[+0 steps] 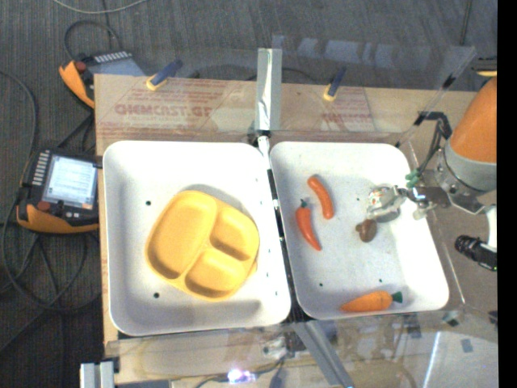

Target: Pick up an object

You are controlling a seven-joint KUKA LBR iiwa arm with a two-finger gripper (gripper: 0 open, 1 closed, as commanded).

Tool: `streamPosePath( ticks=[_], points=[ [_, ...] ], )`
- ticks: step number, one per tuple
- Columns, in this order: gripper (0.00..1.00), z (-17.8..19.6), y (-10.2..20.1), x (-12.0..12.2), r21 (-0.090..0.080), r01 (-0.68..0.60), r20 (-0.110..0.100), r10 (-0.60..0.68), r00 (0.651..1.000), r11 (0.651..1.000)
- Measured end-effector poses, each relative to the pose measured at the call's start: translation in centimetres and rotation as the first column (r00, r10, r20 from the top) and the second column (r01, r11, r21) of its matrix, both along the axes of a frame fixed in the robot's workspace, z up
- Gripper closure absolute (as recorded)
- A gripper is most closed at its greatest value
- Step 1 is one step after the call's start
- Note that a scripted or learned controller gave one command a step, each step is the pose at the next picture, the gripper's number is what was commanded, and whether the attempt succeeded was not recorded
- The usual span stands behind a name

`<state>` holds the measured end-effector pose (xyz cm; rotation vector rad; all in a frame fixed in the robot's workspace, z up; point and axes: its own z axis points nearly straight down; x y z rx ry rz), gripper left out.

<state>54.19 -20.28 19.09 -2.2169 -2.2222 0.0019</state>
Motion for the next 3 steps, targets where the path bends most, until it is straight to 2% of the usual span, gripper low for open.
streamPosePath(
  ticks=[1,2,3],
  points=[
    [0.0,-8.8,-1.4,2.9,0.003,-0.161,0.005,0.161,0.987,0.987],
    [1.0,-7.8,-1.4,2.9,0.003,-0.16,0.006,0.16,0.987,0.987],
    [1.0,0.4,1.9,4.0,-0.003,-0.004,0.001,0.004,1.0,1.0]
  ],
)
